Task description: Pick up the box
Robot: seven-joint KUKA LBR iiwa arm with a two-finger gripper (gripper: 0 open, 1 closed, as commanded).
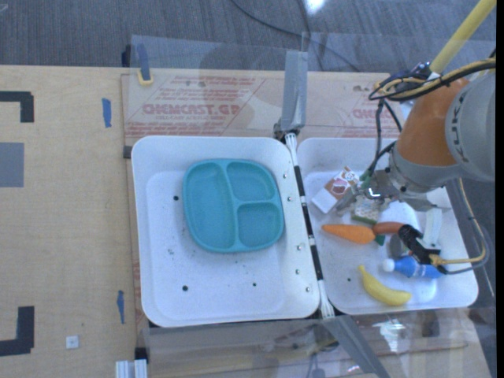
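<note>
Pale wooden bench (63,235) with black tape marks, grey carpet beyond; two white bins side by side. Left bin (157,290): a teal divided plate (233,205). Right bin (461,286): small box (337,187) lying tilted near the upper left, carrot (348,232) just below, banana (384,287) near the front, blue bottle (413,268) beside it. Gripper (364,198) down just right of the box, close against it. Cannot tell whether open or closed. Box not lifted, resting on the bin floor; grasp and lift apparently left to do.
</note>
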